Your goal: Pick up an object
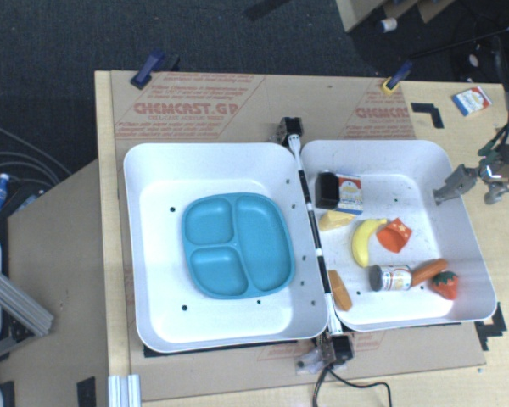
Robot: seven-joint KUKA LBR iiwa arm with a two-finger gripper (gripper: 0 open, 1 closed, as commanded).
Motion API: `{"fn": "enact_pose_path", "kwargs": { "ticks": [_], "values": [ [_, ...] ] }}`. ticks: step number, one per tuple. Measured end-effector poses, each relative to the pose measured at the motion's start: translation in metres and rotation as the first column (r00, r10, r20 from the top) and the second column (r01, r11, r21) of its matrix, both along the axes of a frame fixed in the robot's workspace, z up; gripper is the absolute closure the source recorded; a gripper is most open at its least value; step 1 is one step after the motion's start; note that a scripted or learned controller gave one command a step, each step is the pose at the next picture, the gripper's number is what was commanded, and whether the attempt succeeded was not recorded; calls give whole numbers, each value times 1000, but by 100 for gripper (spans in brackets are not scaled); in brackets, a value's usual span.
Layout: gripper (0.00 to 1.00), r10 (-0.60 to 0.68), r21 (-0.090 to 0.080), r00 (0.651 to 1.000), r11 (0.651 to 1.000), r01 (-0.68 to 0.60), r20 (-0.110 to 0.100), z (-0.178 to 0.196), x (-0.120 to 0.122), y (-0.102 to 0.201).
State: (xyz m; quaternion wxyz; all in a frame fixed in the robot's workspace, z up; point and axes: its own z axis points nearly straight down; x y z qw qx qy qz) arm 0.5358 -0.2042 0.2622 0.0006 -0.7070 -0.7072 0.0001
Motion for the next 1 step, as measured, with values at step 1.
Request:
{"fn": "enact_pose_path", "kwargs": {
  "ticks": [1],
  "values": [
    [0,0,1,1000,1000,0,-3,-118,20,5]
  ]
}}
